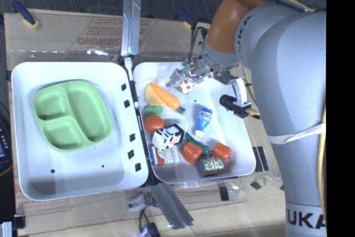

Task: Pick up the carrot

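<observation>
Carrot [161,95] lying at upper left of the right bin [239,136], tool [186,78] just upper right of it, grip state unclear

Two shallow white bins sit side by side on the bench. The left bin [33,175] holds a green divided plate [71,114] with three compartments, lying toward its far left. In the right bin [238,125], a blue-and-white tube [203,119] lies near the middle. Toward the near side lie a black-and-white cow-patterned carton [168,138], a red tomato-like piece [153,122] just left of it, two red blocks [191,152] [222,151] and a dark can [211,165] on its side.
</observation>
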Available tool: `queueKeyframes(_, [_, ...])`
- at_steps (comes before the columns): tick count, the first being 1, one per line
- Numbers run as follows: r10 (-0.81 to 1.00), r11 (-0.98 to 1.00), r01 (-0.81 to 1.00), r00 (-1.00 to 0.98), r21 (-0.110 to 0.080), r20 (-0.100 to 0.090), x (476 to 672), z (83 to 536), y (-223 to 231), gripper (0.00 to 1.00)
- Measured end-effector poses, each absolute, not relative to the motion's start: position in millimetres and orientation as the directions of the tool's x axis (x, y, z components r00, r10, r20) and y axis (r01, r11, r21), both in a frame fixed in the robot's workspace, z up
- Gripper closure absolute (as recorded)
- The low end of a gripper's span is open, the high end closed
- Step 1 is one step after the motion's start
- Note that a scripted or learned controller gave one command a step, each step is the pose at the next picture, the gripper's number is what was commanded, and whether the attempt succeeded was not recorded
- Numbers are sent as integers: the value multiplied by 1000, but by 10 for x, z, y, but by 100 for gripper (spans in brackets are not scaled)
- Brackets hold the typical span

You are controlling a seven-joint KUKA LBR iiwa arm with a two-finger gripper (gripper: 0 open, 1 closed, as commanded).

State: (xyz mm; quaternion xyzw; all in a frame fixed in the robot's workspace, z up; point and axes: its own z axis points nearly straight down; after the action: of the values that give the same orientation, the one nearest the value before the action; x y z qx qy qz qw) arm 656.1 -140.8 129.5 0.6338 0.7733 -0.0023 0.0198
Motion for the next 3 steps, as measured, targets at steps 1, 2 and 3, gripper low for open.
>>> queueKeyframes(1, [982, 185, 982, -184, 27, -28, 6559, 1304, -1338, 0])
queueKeyframes(2, [981, 193, 981, -192, 29, -25, 6568, 1311, -1302, 0])
queueKeyframes(3, [984, 180, 983, -180, 33, -20, 6583, 1316, -1256, 0])
